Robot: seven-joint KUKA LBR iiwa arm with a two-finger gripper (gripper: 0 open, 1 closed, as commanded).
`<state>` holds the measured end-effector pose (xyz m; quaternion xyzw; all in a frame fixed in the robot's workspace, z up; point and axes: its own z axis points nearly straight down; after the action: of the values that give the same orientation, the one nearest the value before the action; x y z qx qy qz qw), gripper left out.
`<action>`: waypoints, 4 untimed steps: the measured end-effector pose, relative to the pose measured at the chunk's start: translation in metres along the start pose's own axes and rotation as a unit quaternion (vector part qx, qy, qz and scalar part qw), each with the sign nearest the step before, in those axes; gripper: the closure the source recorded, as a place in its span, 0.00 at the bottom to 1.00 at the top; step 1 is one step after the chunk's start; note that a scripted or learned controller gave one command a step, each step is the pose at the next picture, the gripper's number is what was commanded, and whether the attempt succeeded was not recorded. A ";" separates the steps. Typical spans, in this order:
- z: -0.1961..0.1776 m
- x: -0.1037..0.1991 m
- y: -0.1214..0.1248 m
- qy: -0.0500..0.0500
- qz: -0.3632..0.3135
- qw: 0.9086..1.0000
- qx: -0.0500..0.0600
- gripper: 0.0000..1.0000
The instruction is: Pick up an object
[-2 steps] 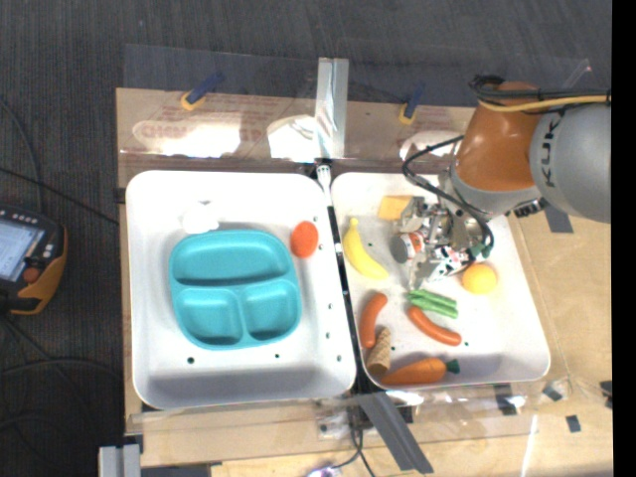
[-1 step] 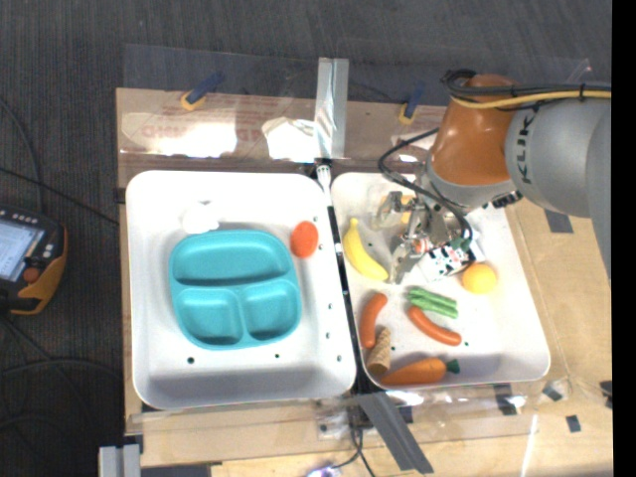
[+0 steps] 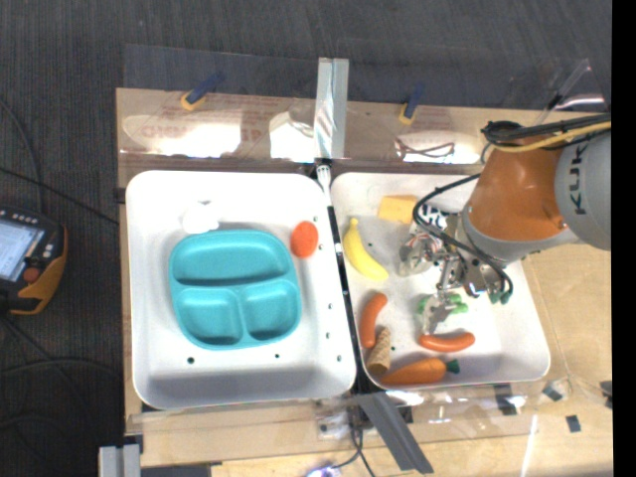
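While my jaws (image 3: pixel 444 301) hang low in the right bin (image 3: pixel 532 351), I cannot tell if they grip anything. Nothing looks lifted yet; the sausage (image 3: pixel 446 342) lies just below them.

Grey KUKA arm (image 3: pixel 586 192) with black lettering on its casing, a broad orange band (image 3: pixel 517 199) above the wrist, black and yellow cables (image 3: pixel 542 127) along its top, and a metal gripper (image 3: pixel 442 291) wrapped in thin wires.
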<state>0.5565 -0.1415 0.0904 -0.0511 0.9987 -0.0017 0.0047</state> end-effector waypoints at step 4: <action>-0.001 -0.006 0.042 -0.004 -0.108 0.994 0.000 0.00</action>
<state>0.5581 -0.0993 0.0910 -0.1587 0.9873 -0.0024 0.0089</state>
